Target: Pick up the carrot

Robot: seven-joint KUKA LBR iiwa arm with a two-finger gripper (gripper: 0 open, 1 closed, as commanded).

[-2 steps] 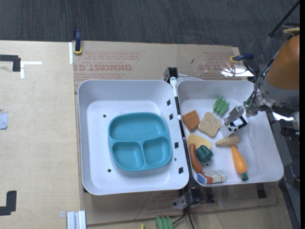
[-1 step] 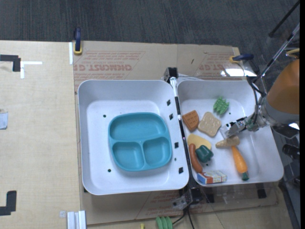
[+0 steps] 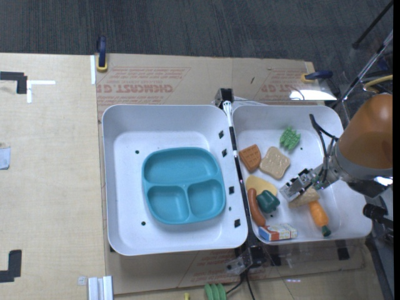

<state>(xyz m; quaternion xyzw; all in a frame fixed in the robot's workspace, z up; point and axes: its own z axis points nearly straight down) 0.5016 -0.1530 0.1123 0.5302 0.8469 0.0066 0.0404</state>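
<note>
The carrot (image 3: pixel 319 215) is a small orange piece with a green tip, lying near the front right of the right bin (image 3: pixel 325 119). My gripper (image 3: pixel 299 186) hangs low in that bin, just up and left of the carrot, over a pale tan item (image 3: pixel 305 197). The carrot lies free on the bin floor, apart from the fingertips.
The right bin also holds a green leafy piece (image 3: pixel 289 137), a toast slice (image 3: pixel 274 162), an orange cracker (image 3: pixel 250 157), a yellow slice (image 3: pixel 261 184), a dark green piece (image 3: pixel 268 200), a red sausage (image 3: pixel 255 207) and a small box (image 3: pixel 277 232). A teal divided plate (image 3: pixel 184 185) sits in the left bin (image 3: pixel 119 186).
</note>
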